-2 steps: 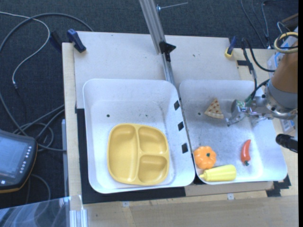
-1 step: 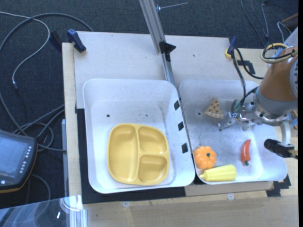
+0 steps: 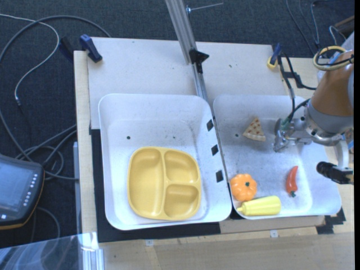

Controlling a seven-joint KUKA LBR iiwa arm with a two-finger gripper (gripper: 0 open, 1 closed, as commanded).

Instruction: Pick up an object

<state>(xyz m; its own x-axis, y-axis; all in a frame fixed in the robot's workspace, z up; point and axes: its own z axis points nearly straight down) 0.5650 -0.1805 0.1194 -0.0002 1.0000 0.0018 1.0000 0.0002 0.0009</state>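
While the claw [image 3: 279, 139] was lowered in the right bin [image 3: 225, 108], its state could not be told. Beside it lay a pizza slice [image 3: 254, 130]; nearer the front, a red pepper [image 3: 291, 180], pumpkin [image 3: 243, 187] and corn cob [image 3: 261, 206].

Left bin [image 3: 112, 122]: divided plate [image 3: 165, 183].
Right bin [image 3: 236, 108]: pizza slice [image 3: 254, 130] far; pumpkin [image 3: 243, 187], corn [image 3: 261, 206], pepper [image 3: 291, 180] near.

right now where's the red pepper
The red pepper lies in the right bin, near its right front corner, right of the orange pumpkin and yellow corn.
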